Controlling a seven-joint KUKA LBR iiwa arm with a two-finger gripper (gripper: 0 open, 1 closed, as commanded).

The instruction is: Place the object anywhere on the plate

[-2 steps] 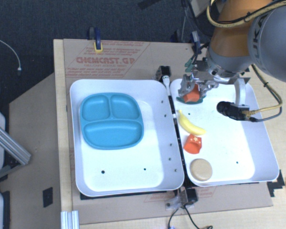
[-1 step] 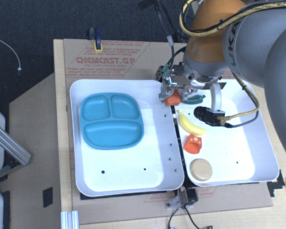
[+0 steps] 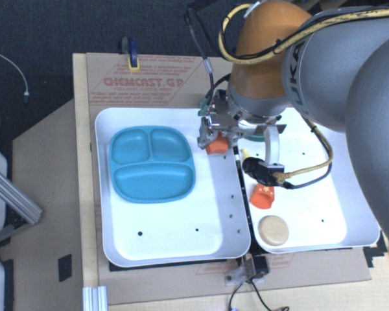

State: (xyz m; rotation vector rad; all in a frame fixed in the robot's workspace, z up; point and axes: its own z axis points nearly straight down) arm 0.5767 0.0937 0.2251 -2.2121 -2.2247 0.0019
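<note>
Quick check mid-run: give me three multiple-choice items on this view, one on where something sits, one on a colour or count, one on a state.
1. The blue plate lies in: A the left bin; B the right bin; C the bare bench.
2. Sections in the plate: A two; B three; C five.
3. The orange object is: A on the plate; B at the gripper, off the plate; C in the right bin.

A: the plate rests in the left bin.
B: two small sections above one long one.
B: it sits at the fingertips, right of the plate.
</note>
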